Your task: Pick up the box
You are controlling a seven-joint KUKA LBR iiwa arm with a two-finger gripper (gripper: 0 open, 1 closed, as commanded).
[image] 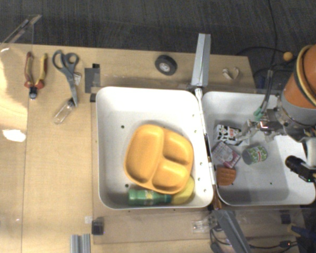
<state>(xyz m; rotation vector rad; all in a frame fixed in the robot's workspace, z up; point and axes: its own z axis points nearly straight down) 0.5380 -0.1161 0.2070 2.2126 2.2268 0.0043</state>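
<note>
Light wooden bench [52,157] under a strip of dark grey ribbed carpet [147,7] along the far side; strong glare on the bench's left edge. Two shallow white plastic bins sit side by side, the left bin [113,109] and the right bin [300,191], split by a grey metal bar [202,59] rising from the far edge between them. Loose on the bench, far-left corner: one pair of red-handled pliers [34,74], one pair of grey-handled scissors [68,70], one small clear plastic piece [63,111] just below the scissors. One black roll of tape [166,65] lies near the far edge, above the left bin. Left bin count: one yellow-orange moulded plastic tray with three compartments [159,158], tilted, covering part of one green bottle lying flat [146,196] along the near wall, and one yellow rounded item [185,192] at the near-right corner. Right bin count: one small black-and-white printed box [227,133] near the left wall, one purplish foil packet [224,153] touching just below it, one brown-orange rounded item [226,176] nearer still, one green-and-white round tub [255,154] toward the middle. One grey arm with an orange band [308,83] reaches over the right bin's right side; the gripper [259,124] hangs just right of the box, whether spread or pressed together cannot be told.
</note>
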